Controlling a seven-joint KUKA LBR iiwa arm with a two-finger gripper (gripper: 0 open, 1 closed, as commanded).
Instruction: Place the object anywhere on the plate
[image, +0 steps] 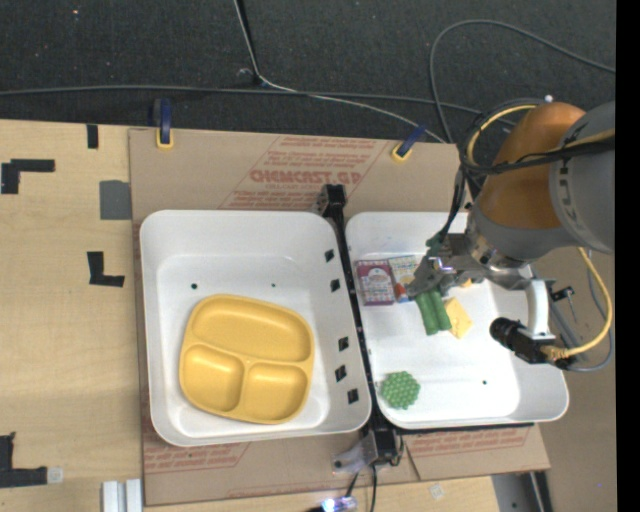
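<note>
Lying in the right bin (520, 400) are four candidates: a green stick-shaped object (433, 314), a yellow piece (458, 320) touching it, a pink-and-white packet (380, 280), and a round green item (401, 389) nearer the front wall; which one the program targets cannot be told. The gripper (440, 278) sits directly above the green stick's upper end; whether the jaws are released or clenched cannot be told. Seat the grasp on one item alone, clear of the yellow piece; lift above the dividing walls; carry across to the yellow plate (246, 357) in the left bin (170, 240); release low over any compartment.
</note>
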